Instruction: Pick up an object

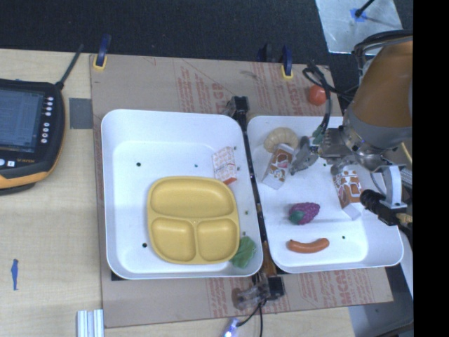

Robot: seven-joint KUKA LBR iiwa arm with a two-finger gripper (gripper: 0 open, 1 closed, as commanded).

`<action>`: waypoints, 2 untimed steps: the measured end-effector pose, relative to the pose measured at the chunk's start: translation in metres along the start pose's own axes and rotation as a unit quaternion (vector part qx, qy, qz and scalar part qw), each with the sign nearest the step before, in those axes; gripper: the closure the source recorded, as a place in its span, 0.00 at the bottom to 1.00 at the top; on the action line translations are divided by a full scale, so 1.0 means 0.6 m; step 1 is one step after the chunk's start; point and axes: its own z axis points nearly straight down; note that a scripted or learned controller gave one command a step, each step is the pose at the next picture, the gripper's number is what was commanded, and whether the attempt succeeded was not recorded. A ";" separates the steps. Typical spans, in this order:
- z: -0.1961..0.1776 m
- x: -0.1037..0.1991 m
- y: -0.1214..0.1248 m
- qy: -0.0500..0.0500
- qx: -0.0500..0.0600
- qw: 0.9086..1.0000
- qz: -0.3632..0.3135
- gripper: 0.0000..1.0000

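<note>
a: what is laid out on the bench?

b: two white bins are set on brown cardboard, with a teach pendant at the left.

a: and the gripper?

b: it is lowered over the right bin, just beside a small carton; nothing is seen between the fingers, and it cannot be told whether they are spread. the arm is cut off at the right.
</note>
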 end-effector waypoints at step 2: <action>0.135 -0.022 0.010 0.000 0.001 1.000 0.000 0.00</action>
